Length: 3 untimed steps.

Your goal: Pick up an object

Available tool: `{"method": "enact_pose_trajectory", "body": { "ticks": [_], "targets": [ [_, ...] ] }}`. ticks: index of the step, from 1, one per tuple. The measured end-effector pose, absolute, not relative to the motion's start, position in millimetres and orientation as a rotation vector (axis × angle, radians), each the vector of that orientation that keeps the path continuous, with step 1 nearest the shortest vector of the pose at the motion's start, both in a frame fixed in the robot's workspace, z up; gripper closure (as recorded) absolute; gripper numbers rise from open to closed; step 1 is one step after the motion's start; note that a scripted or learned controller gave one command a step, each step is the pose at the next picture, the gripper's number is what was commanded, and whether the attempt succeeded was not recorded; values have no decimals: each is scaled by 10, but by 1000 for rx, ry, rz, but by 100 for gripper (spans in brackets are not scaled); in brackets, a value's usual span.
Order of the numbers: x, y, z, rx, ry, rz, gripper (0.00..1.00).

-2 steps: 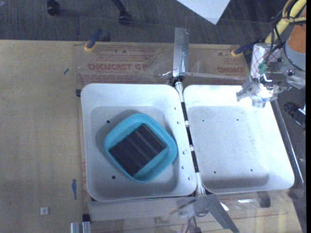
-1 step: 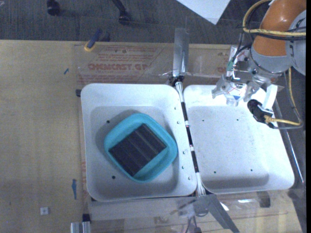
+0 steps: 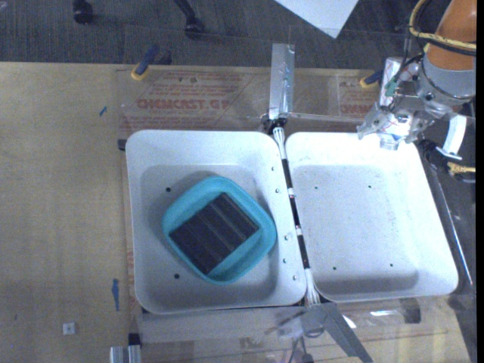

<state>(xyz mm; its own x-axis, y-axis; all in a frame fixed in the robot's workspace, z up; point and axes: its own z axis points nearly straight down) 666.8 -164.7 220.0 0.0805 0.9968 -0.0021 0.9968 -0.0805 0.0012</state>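
Blue container (image 3: 218,228) with a dark ridged insert lying tilted in the left bin (image 3: 144,172), gripper (image 3: 387,131) hanging over the right bin's (image 3: 423,271) far right corner, jaws' state impossible to tell

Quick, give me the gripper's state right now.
Gripper: cannot be told; it hangs above the far edge of the right bin, nothing visibly held.

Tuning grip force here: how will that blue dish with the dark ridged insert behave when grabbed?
The blue dish looks like stiff moulded plastic, so probably rigid and light. It lies flat and wide in the left bin, so it is unlikely to roll. Its rounded rim may slip, and the dark insert could shift if loose.
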Motion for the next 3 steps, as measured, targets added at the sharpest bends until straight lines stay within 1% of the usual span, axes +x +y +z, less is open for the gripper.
{"method": "enact_pose_trajectory", "body": {
  "ticks": [1,2,3],
  "targets": [
    [6416,-1045,939,2285,2155,1,0],
    [6628,-1246,870,2137,2332,-17,0],
    [6621,-1252,967,2139,2332,-21,100]
  ]
}}
